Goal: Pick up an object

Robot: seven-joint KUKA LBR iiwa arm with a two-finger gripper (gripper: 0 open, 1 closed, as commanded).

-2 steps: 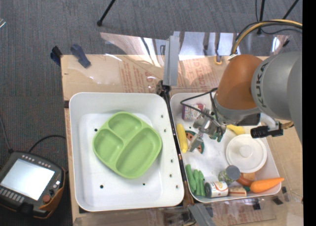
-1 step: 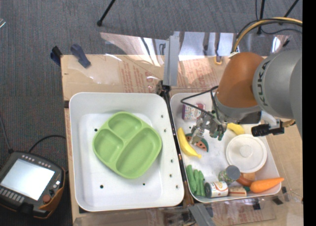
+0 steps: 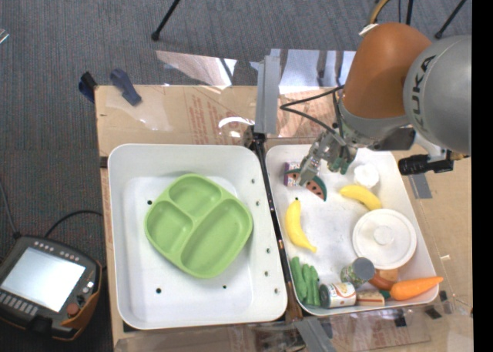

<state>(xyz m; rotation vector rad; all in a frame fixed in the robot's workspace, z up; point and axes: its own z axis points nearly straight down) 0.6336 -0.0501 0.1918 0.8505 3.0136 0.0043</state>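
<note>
- Reaching in from the right: grey arm (image 3: 431,88), orange band bent over the back of the right bin (image 3: 408,189), wrist angled down and to the left.
- Gripper (image 3: 326,156) low over the bin's back-left corner, just above a watermelon slice (image 3: 313,187) and a small purple toy (image 3: 291,176). Can't tell if clamped or loose, too blurry; nothing visibly in its grasp.
- Counting left to right: one left bin (image 3: 127,296), with one green divided plate (image 3: 199,225) lying flat in the middle.
- In the right bin: two bananas, one (image 3: 297,225) near the left wall, the other (image 3: 362,196) further right.
- One green bean pod (image 3: 306,280), one small can (image 3: 337,294), one white bowl (image 3: 384,237), one carrot (image 3: 416,288) at the front right.
</note>
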